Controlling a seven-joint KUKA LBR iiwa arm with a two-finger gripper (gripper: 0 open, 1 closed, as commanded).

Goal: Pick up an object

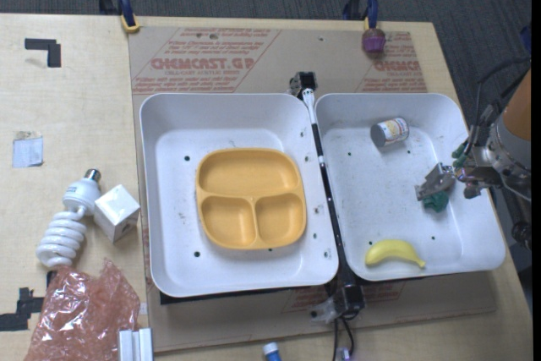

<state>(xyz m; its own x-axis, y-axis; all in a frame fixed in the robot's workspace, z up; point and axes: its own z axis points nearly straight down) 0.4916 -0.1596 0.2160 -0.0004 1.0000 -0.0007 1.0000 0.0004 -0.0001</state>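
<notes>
Left bin (pixel 169 182): yellow divided plate (pixel 251 199), centred. Right bin (pixel 473 249): small can (pixel 390 131) on its side near the back, banana (pixel 395 254) near the front edge. Claw (pixel 436 188) low at right, over a green object (pixel 437 201); finger state cannot be told.

Right bin (pixel 355 118), contents: banana (pixel 395 254), yellow, small, lying flat near the front wall, curve arching upward, one end toward the front right corner. Can (pixel 390 131), small, silver with a pale label, tipped on its side near the back wall (round end facing left). Green object (pixel 437 200), dark, small, at the right side of the floor, partly covered by the gripper (pixel 437 184); shape cannot be told. Left bin (pixel 169 182), contents: yellow tray (pixel 251 198), three compartments, flat, centred.
</notes>
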